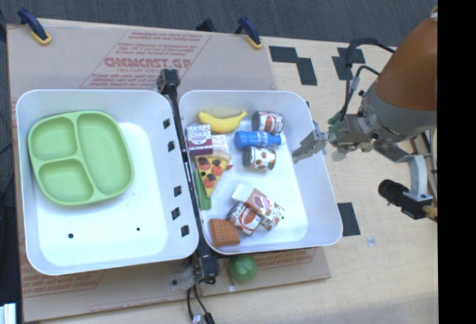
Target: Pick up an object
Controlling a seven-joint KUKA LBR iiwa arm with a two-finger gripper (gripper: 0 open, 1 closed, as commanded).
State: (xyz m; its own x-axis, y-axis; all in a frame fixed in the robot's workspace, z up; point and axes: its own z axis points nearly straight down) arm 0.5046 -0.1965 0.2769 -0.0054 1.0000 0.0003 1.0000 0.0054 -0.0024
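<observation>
Two white bins sit side by side on the bench. The right bin (318, 200) holds the small objects, and the gripper (311, 146) hangs at its right rim, at about three o'clock from the bin's middle. Its fingers point left toward the bin and look slightly parted, with nothing between them.

Nearest the fingertips, at nine o'clock from them, lies a small can with a red and white label (260, 158); it is near but apart from the fingers. Just above it at twelve o'clock lies a blue bottle (257, 139) on its side, and at one o'clock from that a second can (268, 122). A banana (222, 119) lies at the bin's top, at eleven o'clock from the blue bottle. Against the left wall are a small carton (198, 138), a pizza slice (212, 169) and a green stick (202, 193). Toward six o'clock in the bin lie a crumpled printed packet (256, 212) and a brown cracker-like block (223, 232).

Nothing stands between the fingers and the nearest can except the bin's rim.

The left bin (97, 237) holds a green divided plate (80, 157). A green round thing (242, 268) lies outside the bins, at six o'clock below the right bin.
</observation>
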